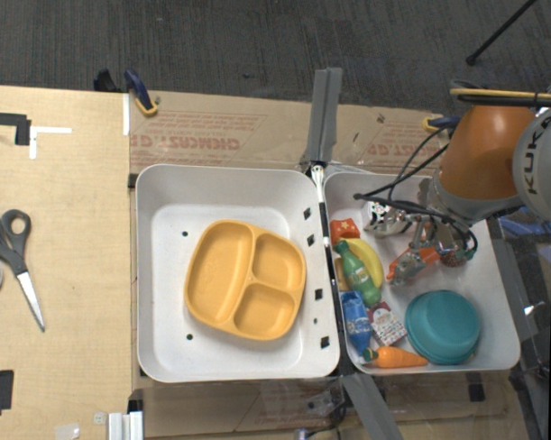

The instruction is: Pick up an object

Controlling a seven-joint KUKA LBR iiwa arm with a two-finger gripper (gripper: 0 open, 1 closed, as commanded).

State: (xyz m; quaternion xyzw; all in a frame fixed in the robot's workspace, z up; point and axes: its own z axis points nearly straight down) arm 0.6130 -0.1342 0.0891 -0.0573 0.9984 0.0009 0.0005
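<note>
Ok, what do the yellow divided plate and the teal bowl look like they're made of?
The yellow three-compartment plate in the left white bin looks like moulded plastic: uniform colour, soft rounded ridges, a dull sheen. The round teal bowl in the right bin, apparently lying upside down, also looks plastic, with a smooth, matte, even colour. Neither shows glaze or metallic glare, though this is judged from appearance alone.

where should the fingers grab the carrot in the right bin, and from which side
Grip the carrot across its thick orange middle, coming straight down from above. It lies flat and roughly level along the near wall of the right bin, its taper pointing right. The teal bowl sits close behind it, so a side approach looks crowded; closing across the short width seems safest.
</note>
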